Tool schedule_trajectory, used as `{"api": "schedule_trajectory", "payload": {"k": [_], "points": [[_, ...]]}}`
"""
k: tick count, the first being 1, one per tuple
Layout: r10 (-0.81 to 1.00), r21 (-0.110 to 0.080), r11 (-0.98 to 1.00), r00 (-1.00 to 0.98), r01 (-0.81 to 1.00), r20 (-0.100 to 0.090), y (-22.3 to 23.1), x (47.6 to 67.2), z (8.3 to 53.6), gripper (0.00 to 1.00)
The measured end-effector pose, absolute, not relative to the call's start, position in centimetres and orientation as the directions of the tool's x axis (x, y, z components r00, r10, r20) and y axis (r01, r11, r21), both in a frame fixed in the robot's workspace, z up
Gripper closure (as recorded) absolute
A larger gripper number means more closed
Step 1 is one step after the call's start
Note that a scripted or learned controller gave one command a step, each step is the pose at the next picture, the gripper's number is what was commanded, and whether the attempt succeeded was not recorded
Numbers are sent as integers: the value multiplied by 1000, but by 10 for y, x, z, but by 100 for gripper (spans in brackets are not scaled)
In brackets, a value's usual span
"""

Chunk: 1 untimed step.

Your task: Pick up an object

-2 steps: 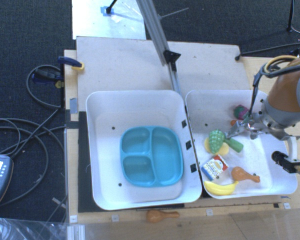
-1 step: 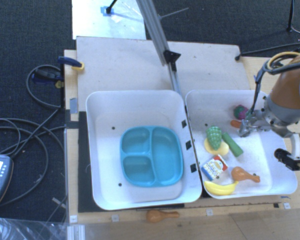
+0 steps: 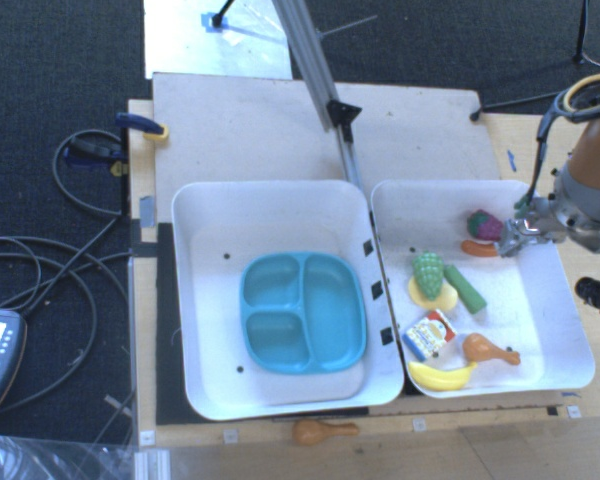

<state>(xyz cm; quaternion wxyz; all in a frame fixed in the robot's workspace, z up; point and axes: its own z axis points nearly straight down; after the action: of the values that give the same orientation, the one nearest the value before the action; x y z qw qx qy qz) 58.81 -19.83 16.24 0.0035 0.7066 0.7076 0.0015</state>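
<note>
The right bin (image 3: 550, 298) holds several toy foods: a purple and red piece (image 3: 485, 226), an orange carrot-like piece (image 3: 477, 250), green corn on a yellow disc (image 3: 429, 276), a green cucumber (image 3: 465, 288), a small printed carton (image 3: 428, 335), a drumstick (image 3: 490, 349) and a banana (image 3: 442, 375). My gripper (image 3: 513, 240) hangs at the bin's far right side, just right of the purple piece and the orange piece. Nothing shows between its fingers, and their spread is too small to make out.
The left bin (image 3: 210, 268) holds a blue three-compartment plate (image 3: 302, 311). A brown drumstick toy (image 3: 320, 430) lies on the bench in front of the bins. A slanted metal pole (image 3: 315, 58) crosses above the bins' divide. Cables and a clamp (image 3: 140, 126) lie at left.
</note>
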Motion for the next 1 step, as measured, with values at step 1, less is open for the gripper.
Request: {"api": "schedule_trajectory", "payload": {"k": [1], "points": [[1000,9,7,-7,1000,-3,-194,599,219,100]]}}
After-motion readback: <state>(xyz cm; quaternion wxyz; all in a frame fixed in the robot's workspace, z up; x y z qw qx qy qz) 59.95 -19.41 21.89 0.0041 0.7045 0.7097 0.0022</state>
